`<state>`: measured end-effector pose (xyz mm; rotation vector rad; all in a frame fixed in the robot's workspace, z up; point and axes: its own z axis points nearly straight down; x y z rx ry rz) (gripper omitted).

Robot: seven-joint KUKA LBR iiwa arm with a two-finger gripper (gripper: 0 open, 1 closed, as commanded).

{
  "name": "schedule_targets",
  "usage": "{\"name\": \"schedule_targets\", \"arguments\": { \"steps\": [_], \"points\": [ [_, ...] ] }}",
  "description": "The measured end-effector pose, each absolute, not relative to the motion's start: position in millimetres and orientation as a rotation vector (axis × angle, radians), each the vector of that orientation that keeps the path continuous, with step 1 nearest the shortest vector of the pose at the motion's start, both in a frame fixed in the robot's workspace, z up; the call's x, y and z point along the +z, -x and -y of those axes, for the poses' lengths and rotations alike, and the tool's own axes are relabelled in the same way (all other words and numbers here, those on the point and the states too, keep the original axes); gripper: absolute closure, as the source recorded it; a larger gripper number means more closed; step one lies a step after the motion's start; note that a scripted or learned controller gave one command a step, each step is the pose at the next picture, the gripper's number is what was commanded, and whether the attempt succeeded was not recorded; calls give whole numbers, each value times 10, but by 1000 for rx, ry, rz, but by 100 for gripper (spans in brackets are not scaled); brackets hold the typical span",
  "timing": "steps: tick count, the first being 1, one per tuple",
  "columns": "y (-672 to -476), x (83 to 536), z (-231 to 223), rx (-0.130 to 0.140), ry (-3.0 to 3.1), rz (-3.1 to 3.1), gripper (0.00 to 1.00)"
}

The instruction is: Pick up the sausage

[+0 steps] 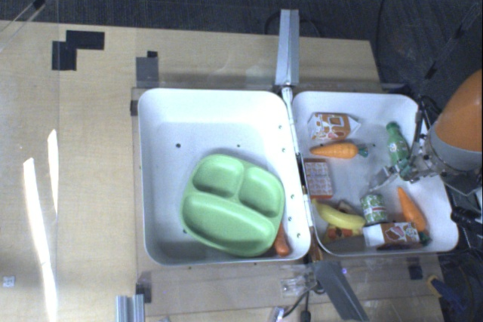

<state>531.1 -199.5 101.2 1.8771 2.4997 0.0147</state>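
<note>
The gripper (394, 173) hangs low over the right bin (445, 237), just below the green bottle (395, 141) and above the can (373, 207) and the loose carrot (412, 210). Whether it is released or clenched cannot be told from this angle, and nothing shows in its grasp.

And the sausage? The best candidate is the reddish-orange piece (281, 243) over in the left bin (162, 162), tucked in the near right corner against the wall and partly hidden under the rim of the green divided plate (234, 203). That puts the target well apart from the tool, across the divider between the bins.

So the job here is a clean approach. The arm needs to rise clear of the clutter, including the banana (339, 218) and the second carrot (335, 151), cross the wall, and come down on the exposed end. It's a tight spot: plate on one side, bin wall on the other. The jaws should line up along that narrow gap, straddle the piece across its width and go in slowly. If they clip the plate, it may slide and bury the sausage further.
</note>
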Motion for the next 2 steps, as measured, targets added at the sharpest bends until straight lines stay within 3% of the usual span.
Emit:
{"name": "schedule_targets", "arguments": {
  "steps": [1,2],
  "points": [
    [-5414,884,2007,15,-2365,-2063,0],
    [-4935,903,1073,13,-2273,-2162,0]
  ]
}}
